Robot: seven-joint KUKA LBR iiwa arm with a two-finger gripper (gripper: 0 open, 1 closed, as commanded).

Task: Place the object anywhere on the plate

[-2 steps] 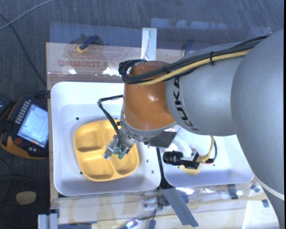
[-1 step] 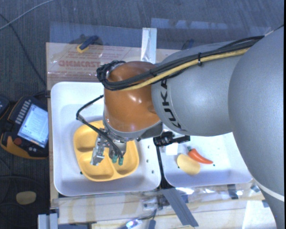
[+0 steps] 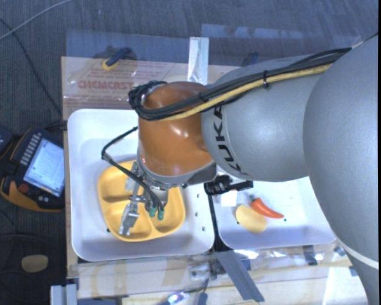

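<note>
Grey, smooth-shelled KUKA robot arm (image 3: 292, 107): enters from the right of the camera view and covers most of the upper right, passing over the inner edges of both bins. Its glossy orange wrist band (image 3: 171, 132) sits above the back of the left bin.

Shallow white plastic left bin (image 3: 82, 170) and shallow white plastic right bin (image 3: 298, 234): side by side on the bench, their inner walls just beside each other.

Black and orange handheld control pendant (image 3: 35, 167): on the dark floor left of the bench, well apart from the bins, screen lit.

Yellow divided plastic plate (image 3: 111, 192): flat on the floor of the left bin, with raised ridges parting its compartments.

Two-finger gripper (image 3: 143, 213): below the orange band, pointing down over the right half of the plate. Whether it is released or clenched cannot be told, and no object shows in its grasp. Whether it touches the plate cannot be told either.

Pale yellow lemon-shaped object (image 3: 249, 219): on the floor of the right bin, near the bin's left wall.

Orange-red pepper-shaped object with a green stem (image 3: 267, 210): in the same bin, just beside the lemon shape on its upper right. Both lie apart from the plate, with the bin walls between.

Blue and yellow clamp (image 3: 116, 57): at the bench's far edge, behind the left bin.
</note>
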